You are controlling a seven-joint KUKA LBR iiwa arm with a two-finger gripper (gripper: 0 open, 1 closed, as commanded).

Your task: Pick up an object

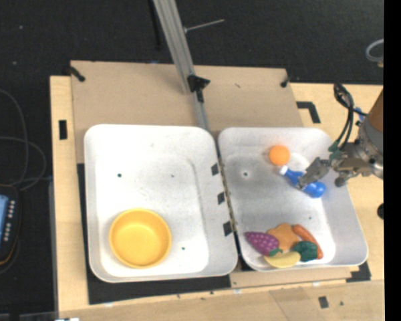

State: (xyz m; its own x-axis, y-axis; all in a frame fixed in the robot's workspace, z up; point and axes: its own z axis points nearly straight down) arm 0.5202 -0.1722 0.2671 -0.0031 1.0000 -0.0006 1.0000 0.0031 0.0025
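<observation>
Blue toy (pixel 306 183) lies in right bin (pixel 254 199), just beside gripper (pixel 319 171); finger state unreadable, arm cut off at frame edge. Orange ball (pixel 279 155) near. Fruit pile (pixel 285 244) crowds front rim. Yellow bowl (pixel 140 237) in left bin (pixel 147 159).

Even overhead light, soft shadows, slightly blurry, dark surroundings.

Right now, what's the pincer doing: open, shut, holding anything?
Pincer: low in the right bin, at the blue toy beside the orange ball; open or shut cannot be told, no hold visible.
</observation>
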